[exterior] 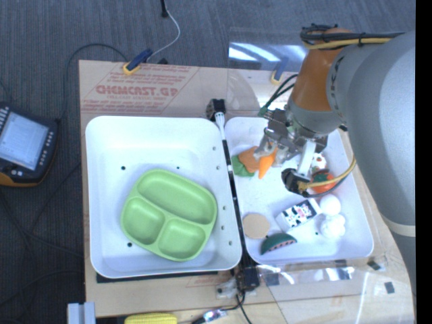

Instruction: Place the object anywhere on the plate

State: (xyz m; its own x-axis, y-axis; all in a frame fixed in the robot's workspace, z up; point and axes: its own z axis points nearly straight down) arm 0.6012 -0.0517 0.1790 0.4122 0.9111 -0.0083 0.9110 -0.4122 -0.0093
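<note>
Now arm (337,66) bent over right bin (358,248) (gripper (273,147) above carrot (264,164)).

Grey arm (385,106), orange wrist band (318,79), black cables.

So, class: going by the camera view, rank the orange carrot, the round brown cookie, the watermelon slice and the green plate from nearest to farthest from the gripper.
Measured from the gripper:
1. Orange carrot, just below its fingertips in the right bin.
2. Round brown cookie, lower in the same bin, by the divider.
3. Watermelon slice, near that bin's front edge.
4. Green plate, across the divider in the left bin.
</note>
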